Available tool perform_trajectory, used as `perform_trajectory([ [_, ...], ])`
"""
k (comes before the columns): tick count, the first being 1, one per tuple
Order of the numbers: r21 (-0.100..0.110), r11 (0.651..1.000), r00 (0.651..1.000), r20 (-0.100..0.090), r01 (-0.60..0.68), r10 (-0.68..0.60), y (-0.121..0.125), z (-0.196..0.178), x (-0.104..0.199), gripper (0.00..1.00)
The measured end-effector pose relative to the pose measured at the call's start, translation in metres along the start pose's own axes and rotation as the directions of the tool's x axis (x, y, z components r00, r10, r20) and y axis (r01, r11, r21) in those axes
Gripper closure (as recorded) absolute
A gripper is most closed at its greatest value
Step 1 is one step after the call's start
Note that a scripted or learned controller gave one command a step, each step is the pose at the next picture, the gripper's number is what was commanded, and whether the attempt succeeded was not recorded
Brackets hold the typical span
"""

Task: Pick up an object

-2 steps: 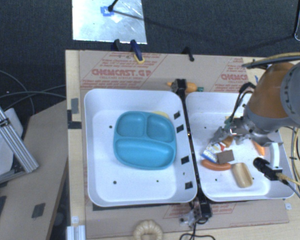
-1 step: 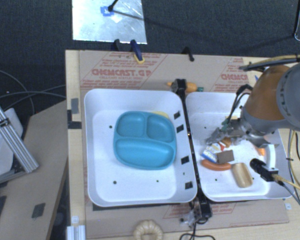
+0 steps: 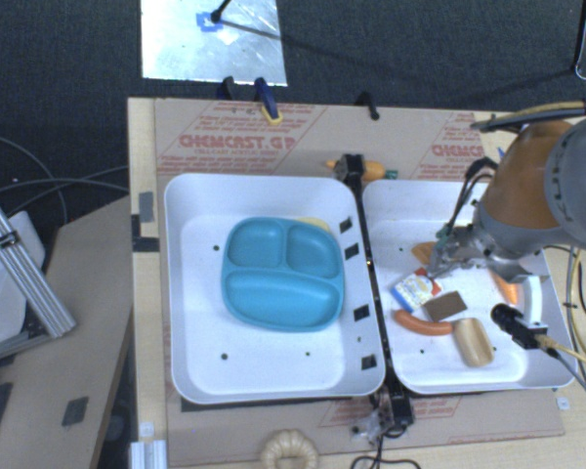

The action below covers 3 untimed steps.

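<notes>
Camera view from above: the grey arm with its orange band [image 3: 532, 179] is seen reaching in from the right over the right shallow white bin [image 3: 400, 213]. The end effector [image 3: 447, 252] is lowered among the objects there, close above a small white, blue and red packet [image 3: 416, 289]; how far it is opened, and whether anything is gripped, cannot be told. Just beside the packet a brown square block [image 3: 446, 306] is laid, with an orange-red sausage-shaped piece [image 3: 422, 323] below it and a tan bread-roll shape [image 3: 474, 342] to the right. A blue divided plastic plate [image 3: 281, 274] is set in the left shallow white bin [image 3: 190, 291].
</notes>
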State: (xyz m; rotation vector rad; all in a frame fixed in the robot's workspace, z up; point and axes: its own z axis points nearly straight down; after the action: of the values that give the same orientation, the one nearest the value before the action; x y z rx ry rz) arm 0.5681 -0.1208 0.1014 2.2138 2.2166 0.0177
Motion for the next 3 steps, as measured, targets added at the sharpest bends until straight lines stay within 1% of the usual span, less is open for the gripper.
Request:
perform_trajectory([
  [1, 0.007, 1.0, 1.0, 0.003, 0.004, -0.004, 0.008, -0.06, 0.007, 1.0],
  [2, 0.006, 1.0, 1.0, 0.003, 0.005, -0.005, 0.015, -0.111, 0.017, 1.0],
  [3, 0.011, 1.0, 1.0, 0.002, 0.005, -0.005, 0.016, -0.124, 0.017, 1.0],
])
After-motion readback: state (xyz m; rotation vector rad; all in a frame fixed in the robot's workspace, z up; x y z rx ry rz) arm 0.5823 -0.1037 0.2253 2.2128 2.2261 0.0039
